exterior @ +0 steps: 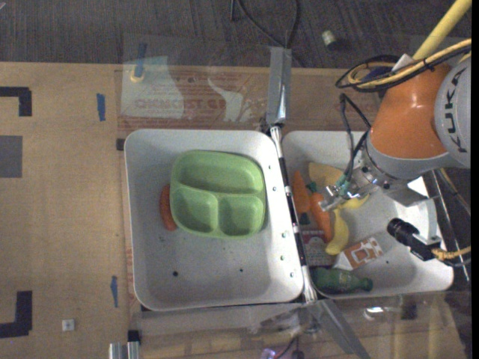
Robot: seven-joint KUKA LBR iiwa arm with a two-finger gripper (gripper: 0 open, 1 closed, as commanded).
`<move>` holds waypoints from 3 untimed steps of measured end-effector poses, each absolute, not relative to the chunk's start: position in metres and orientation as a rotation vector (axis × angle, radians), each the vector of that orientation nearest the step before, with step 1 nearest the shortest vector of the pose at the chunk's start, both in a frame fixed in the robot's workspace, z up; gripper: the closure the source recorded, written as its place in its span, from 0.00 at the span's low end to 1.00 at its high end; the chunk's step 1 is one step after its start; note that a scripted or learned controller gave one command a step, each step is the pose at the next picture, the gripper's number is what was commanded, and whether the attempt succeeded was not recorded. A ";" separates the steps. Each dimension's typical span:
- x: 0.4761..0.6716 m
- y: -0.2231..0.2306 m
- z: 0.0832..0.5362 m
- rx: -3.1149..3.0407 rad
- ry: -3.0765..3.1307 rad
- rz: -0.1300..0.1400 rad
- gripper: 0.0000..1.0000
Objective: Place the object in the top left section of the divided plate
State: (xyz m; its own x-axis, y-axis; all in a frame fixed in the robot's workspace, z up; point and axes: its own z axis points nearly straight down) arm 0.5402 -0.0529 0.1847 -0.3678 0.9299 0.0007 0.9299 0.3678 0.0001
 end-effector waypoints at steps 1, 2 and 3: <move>0.571 0.011 0.225 -2.023 -2.407 -0.002 1.00; 0.571 0.059 0.184 -2.165 -2.273 0.003 1.00; 0.498 0.001 0.184 -2.272 -2.167 0.002 1.00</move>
